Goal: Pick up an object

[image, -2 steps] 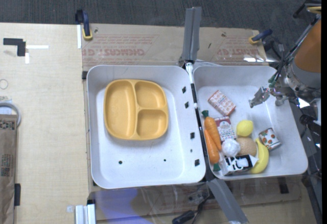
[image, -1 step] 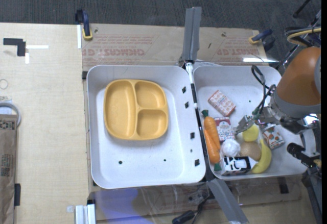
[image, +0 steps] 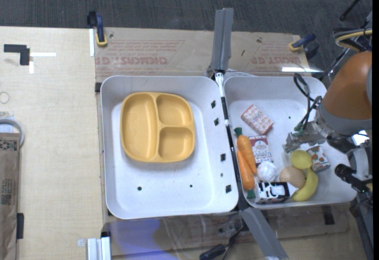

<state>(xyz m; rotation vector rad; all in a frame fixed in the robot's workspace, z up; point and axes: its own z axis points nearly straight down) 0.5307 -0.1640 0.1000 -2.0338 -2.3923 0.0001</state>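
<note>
Red print on the cardboard sheet [image: 177, 51], at twelve o'clock above the bins, appears upside down and reads roughly "CHEMCAST GP", repeated at its right end. Print on the small cartons [image: 259, 147] is too small to read.

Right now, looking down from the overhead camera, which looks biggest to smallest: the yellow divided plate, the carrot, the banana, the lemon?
1. yellow divided plate, by far the largest.
2. carrot and banana: similar length, too close to rank, and the banana is partly covered.
3. lemon, smallest.
</note>
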